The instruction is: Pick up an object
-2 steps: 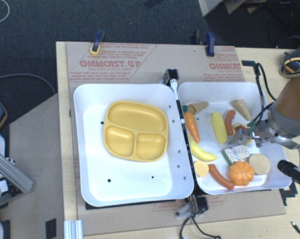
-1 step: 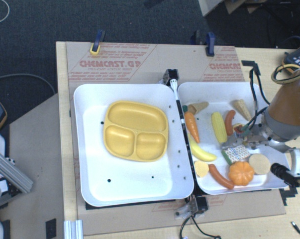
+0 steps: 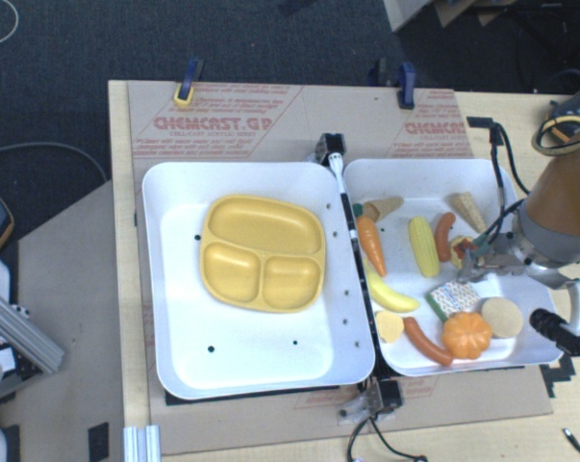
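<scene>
Hovering end effector (image 3: 474, 258), grip state unclear, above speckled green-white block (image 3: 455, 298).

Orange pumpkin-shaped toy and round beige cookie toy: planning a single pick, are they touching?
Touching. The camera view shows the orange pumpkin-shaped toy pressed against the round beige cookie toy, no gap between them.

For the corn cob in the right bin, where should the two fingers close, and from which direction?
Probably across the middle of the corn cob, coming straight down from above. It lies flat and runs roughly along the bin's depth, with small gaps toward the carrot and the sausage, so fingers closing across its narrow width should fit.
</scene>
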You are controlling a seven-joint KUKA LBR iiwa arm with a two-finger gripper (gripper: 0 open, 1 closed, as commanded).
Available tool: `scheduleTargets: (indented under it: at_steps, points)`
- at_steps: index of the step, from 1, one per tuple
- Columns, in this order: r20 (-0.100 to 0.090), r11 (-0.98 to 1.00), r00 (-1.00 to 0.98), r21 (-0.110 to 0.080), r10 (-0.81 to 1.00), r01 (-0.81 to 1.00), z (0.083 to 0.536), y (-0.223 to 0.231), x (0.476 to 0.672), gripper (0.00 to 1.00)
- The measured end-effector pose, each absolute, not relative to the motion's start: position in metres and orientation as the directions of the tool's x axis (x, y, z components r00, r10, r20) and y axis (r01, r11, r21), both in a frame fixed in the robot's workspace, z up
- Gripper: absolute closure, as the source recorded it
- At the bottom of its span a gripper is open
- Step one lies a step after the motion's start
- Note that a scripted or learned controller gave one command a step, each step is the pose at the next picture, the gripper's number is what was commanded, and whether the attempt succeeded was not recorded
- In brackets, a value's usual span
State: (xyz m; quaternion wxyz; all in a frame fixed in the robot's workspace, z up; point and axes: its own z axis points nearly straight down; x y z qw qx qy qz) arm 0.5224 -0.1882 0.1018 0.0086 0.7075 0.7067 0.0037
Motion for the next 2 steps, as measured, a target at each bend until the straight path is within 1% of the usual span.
scheduleTargets:
  at_steps: [1, 2]
  points:
    - [-0.004, 0.001, -0.001, 0.007, 1.000, 1.000, 0.164, -0.194, 0.528, 1.00]
    - [-0.003, 0.002, -0.002, 0.008, 1.000, 1.000, 0.222, -0.186, 0.526, 1.00]
